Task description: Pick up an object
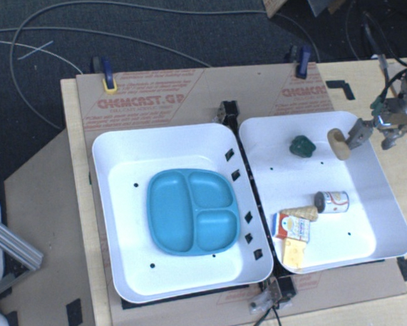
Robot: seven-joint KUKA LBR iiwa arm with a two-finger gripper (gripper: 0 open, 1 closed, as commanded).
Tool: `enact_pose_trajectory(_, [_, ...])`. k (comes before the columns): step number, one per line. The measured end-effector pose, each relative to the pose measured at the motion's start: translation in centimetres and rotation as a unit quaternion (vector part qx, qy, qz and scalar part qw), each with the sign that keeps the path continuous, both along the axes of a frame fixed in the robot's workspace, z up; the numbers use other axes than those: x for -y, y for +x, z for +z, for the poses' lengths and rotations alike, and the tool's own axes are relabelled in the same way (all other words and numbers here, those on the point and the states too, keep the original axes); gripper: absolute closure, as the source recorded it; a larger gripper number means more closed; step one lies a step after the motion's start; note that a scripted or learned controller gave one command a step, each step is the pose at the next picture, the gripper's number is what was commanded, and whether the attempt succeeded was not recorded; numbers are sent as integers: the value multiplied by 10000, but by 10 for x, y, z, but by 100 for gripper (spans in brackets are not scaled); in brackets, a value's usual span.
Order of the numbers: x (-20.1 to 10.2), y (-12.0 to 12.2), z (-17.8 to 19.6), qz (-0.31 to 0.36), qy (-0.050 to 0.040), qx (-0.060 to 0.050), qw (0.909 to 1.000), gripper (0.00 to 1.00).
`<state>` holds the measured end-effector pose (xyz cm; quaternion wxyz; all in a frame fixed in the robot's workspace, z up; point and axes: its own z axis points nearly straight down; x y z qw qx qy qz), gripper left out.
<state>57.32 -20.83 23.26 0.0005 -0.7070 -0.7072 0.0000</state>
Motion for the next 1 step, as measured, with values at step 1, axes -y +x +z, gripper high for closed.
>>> enact_pose_trajectory(1, [2,-9,-59,-6,12,-33,10000,0])
